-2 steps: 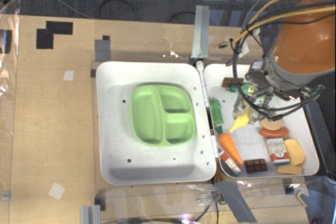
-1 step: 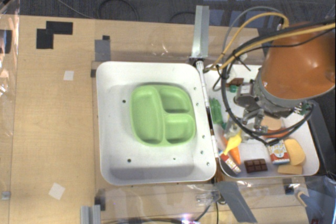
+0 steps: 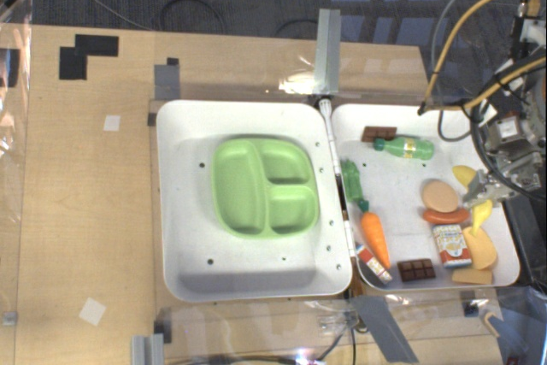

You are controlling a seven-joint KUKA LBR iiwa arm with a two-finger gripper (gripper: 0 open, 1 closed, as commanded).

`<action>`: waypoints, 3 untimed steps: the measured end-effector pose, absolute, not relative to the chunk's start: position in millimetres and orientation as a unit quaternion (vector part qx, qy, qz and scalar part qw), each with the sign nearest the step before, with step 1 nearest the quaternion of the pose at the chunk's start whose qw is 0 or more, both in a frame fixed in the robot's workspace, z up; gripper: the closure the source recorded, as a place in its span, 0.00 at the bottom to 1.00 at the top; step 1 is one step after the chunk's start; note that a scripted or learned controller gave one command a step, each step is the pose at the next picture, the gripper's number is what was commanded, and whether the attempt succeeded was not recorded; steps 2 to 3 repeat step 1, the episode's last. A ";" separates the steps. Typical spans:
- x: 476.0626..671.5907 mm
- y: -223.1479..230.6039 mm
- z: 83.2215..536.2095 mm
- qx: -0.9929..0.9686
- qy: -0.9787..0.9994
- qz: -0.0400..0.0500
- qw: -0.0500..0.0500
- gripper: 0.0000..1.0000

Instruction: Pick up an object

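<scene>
- Brown, the small chocolate-bar toy point(image 3: 416, 270) lies by the near edge of the right white bin point(image 3: 402, 122), with a red-and-white packet point(image 3: 373, 262) just left of it in the near left corner.
- A tan wedge of toy cheese point(image 3: 473, 275) sits in the near right corner of that bin, touching a rounded yellow-orange piece point(image 3: 483, 249).
- A small red carton with a printed label point(image 3: 449, 242) lies just left of the yellow-orange piece.
- An orange plastic carrot with a green top point(image 3: 373, 237) lies near the bin's left wall, pointing toward the near edge.
- A flat brown-and-red sausage-shaped toy point(image 3: 444, 215) lies below a tan oval bread-like piece point(image 3: 440, 197), the two touching, towards the bin's right side.
- A yellow plastic banana point(image 3: 480, 214) lies at the right wall, directly under the gripper point(image 3: 484, 191); whether the jaws are open, closed or gripping it cannot be told, as the fingers blur into the toys beneath.
- A dark green plastic vegetable point(image 3: 351, 182) lies along the left wall.
- A light green plastic bottle with a yellow label point(image 3: 405, 149) lies on its side towards the far edge, with a second dark brown chocolate block point(image 3: 379, 133) just beyond it.
- The left white bin point(image 3: 184, 201) carries a light green divided plastic plate point(image 3: 263, 186) at its middle.
</scene>
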State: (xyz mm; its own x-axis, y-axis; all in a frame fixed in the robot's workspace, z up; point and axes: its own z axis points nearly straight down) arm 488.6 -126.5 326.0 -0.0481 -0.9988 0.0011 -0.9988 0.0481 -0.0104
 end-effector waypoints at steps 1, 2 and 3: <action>573.7 -181.3 298.2 -0.693 0.720 0.000 0.003 1.00; 573.7 -181.3 298.2 -0.693 0.720 0.000 0.003 1.00; 573.7 -181.3 298.2 -0.693 0.720 0.000 0.003 1.00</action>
